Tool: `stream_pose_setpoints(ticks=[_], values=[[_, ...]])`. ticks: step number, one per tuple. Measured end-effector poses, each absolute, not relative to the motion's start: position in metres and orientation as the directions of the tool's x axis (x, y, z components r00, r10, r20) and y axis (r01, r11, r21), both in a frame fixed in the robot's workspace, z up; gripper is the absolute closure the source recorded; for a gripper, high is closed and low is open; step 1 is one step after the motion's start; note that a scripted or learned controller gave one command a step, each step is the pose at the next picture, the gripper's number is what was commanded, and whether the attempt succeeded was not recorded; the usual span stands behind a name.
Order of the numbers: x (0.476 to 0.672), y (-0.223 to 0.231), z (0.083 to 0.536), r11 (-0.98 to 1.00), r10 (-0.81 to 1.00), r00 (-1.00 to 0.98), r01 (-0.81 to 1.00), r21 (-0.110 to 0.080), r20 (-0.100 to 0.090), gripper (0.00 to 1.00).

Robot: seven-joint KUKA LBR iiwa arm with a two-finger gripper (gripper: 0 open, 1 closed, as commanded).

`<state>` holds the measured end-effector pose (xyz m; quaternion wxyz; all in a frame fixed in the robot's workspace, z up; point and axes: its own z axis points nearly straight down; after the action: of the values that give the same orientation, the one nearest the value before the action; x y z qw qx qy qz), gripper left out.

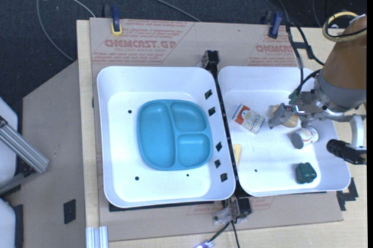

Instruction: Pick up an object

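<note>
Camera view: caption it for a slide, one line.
KUKA arm's gripper hovers in the right bin near a small carton; blue divided plate fills the left bin.

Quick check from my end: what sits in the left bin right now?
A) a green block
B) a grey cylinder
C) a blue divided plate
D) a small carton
C: the blue divided plate lies in the left bin, while the green block, the carton and the grey cylinder all lie in the right bin.
</note>
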<state>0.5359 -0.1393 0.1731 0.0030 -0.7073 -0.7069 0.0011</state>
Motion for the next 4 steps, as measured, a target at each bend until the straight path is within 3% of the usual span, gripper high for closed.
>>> stream_pose_setpoints(ticks=[2, 3, 4], values=[[0.535, -0.145, 0.085, 0.005, 1.000, -0.005, 1.000, 0.002, 0.006, 0.00], [0.533, -0.148, 0.096, -0.001, 1.000, 0.001, 1.000, 0.000, 0.002, 1.00], [0.532, -0.148, 0.159, 0.001, 1.000, -0.001, 1.000, 0.004, -0.001, 1.00]])
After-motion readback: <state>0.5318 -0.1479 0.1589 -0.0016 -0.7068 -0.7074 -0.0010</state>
